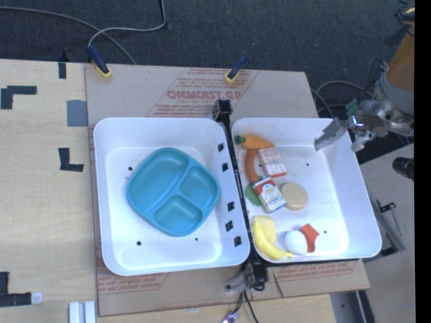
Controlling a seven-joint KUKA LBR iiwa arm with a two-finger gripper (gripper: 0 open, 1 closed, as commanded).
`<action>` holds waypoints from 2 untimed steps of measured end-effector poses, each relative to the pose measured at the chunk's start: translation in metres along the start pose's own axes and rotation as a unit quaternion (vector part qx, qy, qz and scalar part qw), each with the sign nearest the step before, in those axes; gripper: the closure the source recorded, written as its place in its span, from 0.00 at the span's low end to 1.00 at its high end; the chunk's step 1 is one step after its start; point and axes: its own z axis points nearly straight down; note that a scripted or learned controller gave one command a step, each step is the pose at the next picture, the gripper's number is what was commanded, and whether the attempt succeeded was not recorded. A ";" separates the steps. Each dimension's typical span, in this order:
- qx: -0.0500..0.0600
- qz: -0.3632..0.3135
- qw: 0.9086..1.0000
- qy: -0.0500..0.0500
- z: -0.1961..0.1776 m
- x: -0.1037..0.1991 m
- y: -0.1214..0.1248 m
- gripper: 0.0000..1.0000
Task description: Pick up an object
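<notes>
Two shallow white plastic bins sit side by side on a sheet of printed brown cardboard [195, 93] at the centre of the frame. The left bin [108, 180] contains one light-blue plastic plate with three compartments [173, 190], lying flat near the bin's middle. The right bin [340, 200] contains a group of small toy items along its left side. An orange toy carrot [256, 142] lies at the top of the group. A small white and red carton [271, 162] lies just below the carrot. A second white and red carton [271, 195] lies lower, and a round beige disc [294, 196] sits just to its right. A yellow toy banana [266, 237] lies at the lower left of the right bin. A white egg-shaped object [295, 241] rests next to the banana, with a small red piece [310, 237] at the egg's right. The grey two-finger gripper [331, 135] is positioned at the upper right of the right bin, above its rim area and well apart from the toy items. No object is visible at the gripper, and its opening width cannot be determined from this view.
</notes>
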 end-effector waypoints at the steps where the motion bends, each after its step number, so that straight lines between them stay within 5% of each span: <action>1: 0.001 -0.001 1.000 0.001 0.084 0.086 0.070 0.00; 2: 0.001 -0.001 1.000 0.000 0.162 0.088 0.085 0.00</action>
